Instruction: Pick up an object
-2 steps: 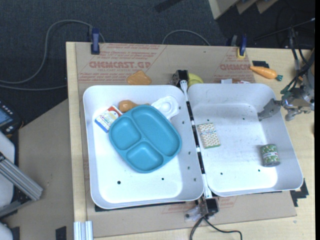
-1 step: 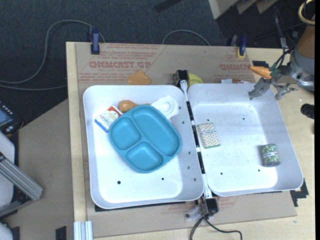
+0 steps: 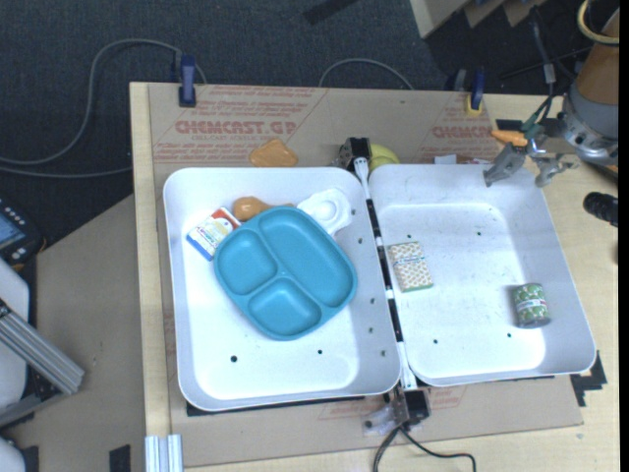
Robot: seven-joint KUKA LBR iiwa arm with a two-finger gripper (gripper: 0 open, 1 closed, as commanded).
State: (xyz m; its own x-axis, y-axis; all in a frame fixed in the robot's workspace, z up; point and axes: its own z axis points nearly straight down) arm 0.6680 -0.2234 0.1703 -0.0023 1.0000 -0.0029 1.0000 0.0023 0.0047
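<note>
My gripper (image 3: 524, 169) hangs over the far right corner of the right bin (image 3: 462, 357); its fingers stand open with nothing between them. In that bin lie a small patterned packet (image 3: 409, 265) near the left wall and a green can (image 3: 532, 305) on its side near the right wall, both well in front of the gripper. The left bin (image 3: 246, 382) holds a blue divided plate (image 3: 285, 271), a small white, red and blue box (image 3: 209, 234), an orange lump (image 3: 250, 207) and a white cup (image 3: 326, 207).
Behind the bins on the bench lie an orange object (image 3: 273, 152), a yellow-green ball (image 3: 381, 155) and a black clip (image 3: 356, 149). Blue clamps (image 3: 186, 79) hold the board's far edge. The arm's wrist (image 3: 598, 116) stands at the right.
</note>
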